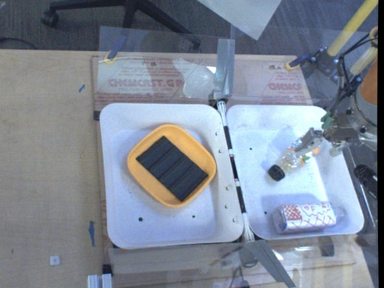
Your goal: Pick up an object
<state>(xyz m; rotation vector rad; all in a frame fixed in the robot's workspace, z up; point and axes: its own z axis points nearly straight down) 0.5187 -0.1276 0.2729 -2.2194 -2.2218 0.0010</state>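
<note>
Clear plastic, a small bottle [288,161] with a black cap lay just at seven o'clock of the hand [313,140], whose spread I couldn't tell, so the approach seemed underway, needing a close around it.

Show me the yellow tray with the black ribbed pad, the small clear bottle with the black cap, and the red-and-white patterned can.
yellow tray [139,182], camera view, lower-left rim.
small clear bottle [288,162], camera view, body.
red-and-white patterned can [307,216], camera view, side.

The left bin [120,221] holds an orange tray [139,173] with a black ridged slab [172,168]. In the right bin [252,131], the gripper [312,140] hangs over a clear bottle [287,162]; a patterned roll [305,216] lies nearer the front.
</note>
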